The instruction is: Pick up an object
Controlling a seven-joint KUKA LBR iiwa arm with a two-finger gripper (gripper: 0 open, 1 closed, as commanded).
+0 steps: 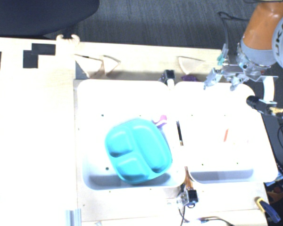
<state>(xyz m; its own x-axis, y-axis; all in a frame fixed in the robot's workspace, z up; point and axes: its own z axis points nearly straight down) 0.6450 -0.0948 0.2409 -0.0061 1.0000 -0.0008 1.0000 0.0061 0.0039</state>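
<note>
From the overhead camera, the gripper (221, 82) hangs over the far edge of the right bin (236, 173), at the end of the grey arm (269, 27) with its orange band. Its two fingers (210, 81) are spread apart with only white bin floor visible between them.

Nearest the gripper, a short way toward the camera from it, a small thin orange piece (225, 135) lies on the floor of the right bin. To the gripper's left and nearer the camera, a slim dark stick (179, 133) lies along the divide between the two bins.

Farther left again, well apart from the gripper, a turquoise compartment tray (138, 150) sits tilted in the left bin (92, 126). A small pink and purple item (160, 121) pokes out from behind the tray's far right corner, touching it; its shape is too hidden to tell.

Just left of the gripper, a purple scrap (189, 78) rests at the bins' far rim.
</note>
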